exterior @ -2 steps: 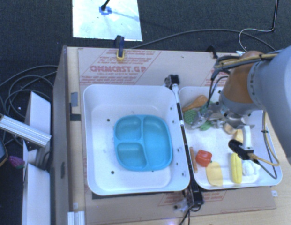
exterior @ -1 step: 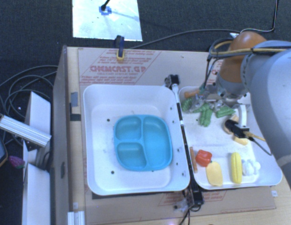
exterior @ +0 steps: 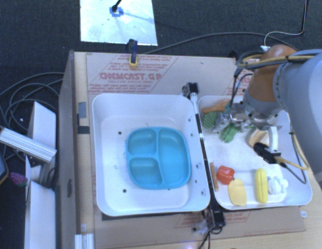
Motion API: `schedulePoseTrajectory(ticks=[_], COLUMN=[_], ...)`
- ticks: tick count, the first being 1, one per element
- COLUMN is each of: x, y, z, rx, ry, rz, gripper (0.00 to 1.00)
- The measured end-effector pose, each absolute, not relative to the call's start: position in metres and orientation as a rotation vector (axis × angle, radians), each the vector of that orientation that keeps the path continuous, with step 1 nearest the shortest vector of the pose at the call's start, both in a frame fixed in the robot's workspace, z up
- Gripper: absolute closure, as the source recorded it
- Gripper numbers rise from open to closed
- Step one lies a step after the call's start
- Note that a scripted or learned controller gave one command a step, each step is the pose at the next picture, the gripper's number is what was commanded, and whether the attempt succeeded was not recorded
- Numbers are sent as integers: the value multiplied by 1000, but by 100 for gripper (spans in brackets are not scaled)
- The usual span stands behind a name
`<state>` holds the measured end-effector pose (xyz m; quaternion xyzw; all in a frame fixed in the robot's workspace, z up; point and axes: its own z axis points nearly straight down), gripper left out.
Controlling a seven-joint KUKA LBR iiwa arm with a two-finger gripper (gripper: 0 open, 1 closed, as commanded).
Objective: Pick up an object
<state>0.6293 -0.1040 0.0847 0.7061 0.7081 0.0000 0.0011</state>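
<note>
Hand [exterior: 234,119] sits low in your right bin [exterior: 295,191]; whether it's spread or pinching, you cannot tell. Green toy [exterior: 228,133] lies right under it, another green piece [exterior: 210,120] just beside.

Your arm [exterior: 301,82] comes in from the right edge of the view, a broad grey link filling the upper right corner. The orange band [exterior: 267,74] sits just above the wrist, and below it the wrist angles down and to the left. You can see cables running along the link and over the band. The pincer [exterior: 234,119] hangs low at the end of the wrist, pointing downward and leftward. From this slant you cannot make out how its tip is set; the metal parts there blur together.
</note>
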Motion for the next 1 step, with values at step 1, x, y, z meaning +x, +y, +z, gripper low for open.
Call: schedulePoseTrajectory(ticks=[1], x=[630], y=[-104], z=[96], rx=[2211], ry=[2226], rz=[2], gripper=[100])
